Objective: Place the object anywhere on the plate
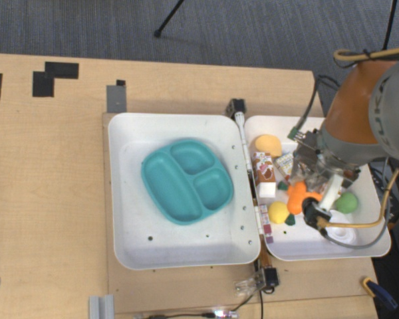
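A: Fingers on the gripper [306, 179], apart or together?
B: Can't tell, the wrist sits over them. Gripper is low over the right bin, in among the clutter.
A: Fine. Go left to right.
B: Desk [46, 211] is tan wood, with black patches [55, 77] near its far left corner. Left bin [130, 244] is around the desk's middle. Teal plate [186, 180] lies flat in it, three compartments, turned at a slant to the bin walls.
A: Right bin?
B: Right bin [379, 244] is side by side with the left one, toward the desk's right edge. Along its left wall, far to near: yellow ball [266, 143], brown packet [265, 167], white block [266, 190], lemon [278, 212].
A: Task object?
B: Can't tell which one is meant. Orange object [296, 197] is just beside the gripper, on its near side, between the lemon and a green ball [346, 203]. All of these are in the right bin, well apart from the plate.
A: Arm?
B: Arm [359, 105], grey with an orange band, comes in over the desk's right edge.
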`<state>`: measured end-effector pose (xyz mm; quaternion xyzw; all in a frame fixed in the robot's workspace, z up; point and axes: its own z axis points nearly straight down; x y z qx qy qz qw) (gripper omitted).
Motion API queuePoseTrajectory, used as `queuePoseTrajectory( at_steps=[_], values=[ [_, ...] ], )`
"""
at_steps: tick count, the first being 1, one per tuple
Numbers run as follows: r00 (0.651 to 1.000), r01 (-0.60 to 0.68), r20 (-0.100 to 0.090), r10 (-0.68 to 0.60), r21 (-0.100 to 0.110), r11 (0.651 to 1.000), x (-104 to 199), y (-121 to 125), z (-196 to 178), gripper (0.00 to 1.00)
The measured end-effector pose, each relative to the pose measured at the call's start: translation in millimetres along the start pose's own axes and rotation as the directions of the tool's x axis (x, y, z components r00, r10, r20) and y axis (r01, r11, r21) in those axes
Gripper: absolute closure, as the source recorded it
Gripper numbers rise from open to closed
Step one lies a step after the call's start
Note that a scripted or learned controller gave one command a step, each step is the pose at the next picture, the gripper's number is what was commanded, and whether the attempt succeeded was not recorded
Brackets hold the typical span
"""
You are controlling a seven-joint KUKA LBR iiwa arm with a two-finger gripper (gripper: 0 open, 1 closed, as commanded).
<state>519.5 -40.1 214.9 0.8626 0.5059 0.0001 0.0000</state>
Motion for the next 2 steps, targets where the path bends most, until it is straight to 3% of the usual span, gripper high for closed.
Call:
queuePoseTrajectory(
  at_steps=[1, 2],
  values=[
    [0.970, -0.244, 0.000, 0.244, 0.001, 0.970, 103.0, -29.2, 31.1, 1.00],
    [0.970, -0.243, 0.000, 0.243, 0.001, 0.970, 102.7, -28.9, 30.9, 0.00]
  ],
)
